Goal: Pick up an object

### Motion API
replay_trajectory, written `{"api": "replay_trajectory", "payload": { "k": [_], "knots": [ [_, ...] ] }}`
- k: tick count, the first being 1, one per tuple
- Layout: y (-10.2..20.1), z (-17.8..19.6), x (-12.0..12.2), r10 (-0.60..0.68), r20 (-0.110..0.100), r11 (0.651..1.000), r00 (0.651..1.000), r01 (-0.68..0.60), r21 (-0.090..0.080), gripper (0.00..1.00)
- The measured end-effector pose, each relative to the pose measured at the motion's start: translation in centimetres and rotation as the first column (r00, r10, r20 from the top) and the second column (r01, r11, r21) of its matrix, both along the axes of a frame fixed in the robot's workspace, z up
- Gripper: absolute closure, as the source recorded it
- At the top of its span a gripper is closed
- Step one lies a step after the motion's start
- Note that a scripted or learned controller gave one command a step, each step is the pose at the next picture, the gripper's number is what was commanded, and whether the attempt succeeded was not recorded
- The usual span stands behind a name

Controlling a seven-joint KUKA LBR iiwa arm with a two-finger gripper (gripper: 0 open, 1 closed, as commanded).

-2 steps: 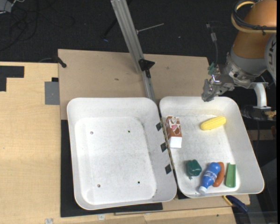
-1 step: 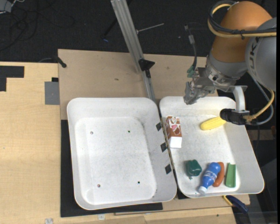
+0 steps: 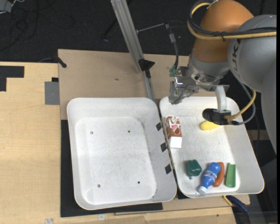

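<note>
My gripper (image 3: 178, 96) hangs over the far left corner of the right bin (image 3: 252, 171), with nothing seen between its fingers. Just below it a brown and white carton (image 3: 173, 130) lies along the bin's left wall. A yellow piece (image 3: 208, 125) lies to the right of the carton, next to a black part of the arm's cabling. At the bin's near end lie a dark green block (image 3: 192, 167), a blue and white bottle (image 3: 210, 176), an orange piece (image 3: 219, 174) and a green stick (image 3: 230, 175), close together.
The left bin (image 3: 83, 111) sits beside the right one, joined by black clips (image 3: 161, 136). A slanted metal rail (image 3: 130, 36) rises behind the bins. The grey and orange arm (image 3: 228, 31) looms over the right bin's far side.
</note>
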State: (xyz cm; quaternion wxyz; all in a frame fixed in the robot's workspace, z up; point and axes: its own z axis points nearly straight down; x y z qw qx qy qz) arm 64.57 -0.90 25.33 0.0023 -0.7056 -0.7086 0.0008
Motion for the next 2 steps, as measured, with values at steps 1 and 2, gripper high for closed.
{"api": "replay_trajectory", "payload": {
  "k": [1,2],
  "knots": [
    [5.1,0.0,-1.1,0.0,-0.001,1.0,1.0,0.0,0.0,1.0],
    [9.7,-2.4,-1.2,-0.001,-0.003,1.0,1.0,0.001,-0.001,1.0]
  ]
}}
